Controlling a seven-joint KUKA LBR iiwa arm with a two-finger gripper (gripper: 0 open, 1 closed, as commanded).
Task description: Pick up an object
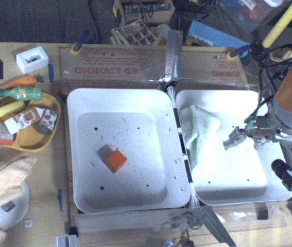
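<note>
Nearest you, the left bin holds an orange block on its floor, a little below the bin's centre and well apart from its walls. In the right bin, a pale green cloth lies against the wall shared with the left bin. The gripper hangs just right of that cloth, holding nothing; you cannot tell whether it is parted.

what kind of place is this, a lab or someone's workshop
Most likely a robotics lab: a wooden bench holds two white bins, the arm's tool hangs over the right one, and cables and boxes clutter the floor behind.
</note>
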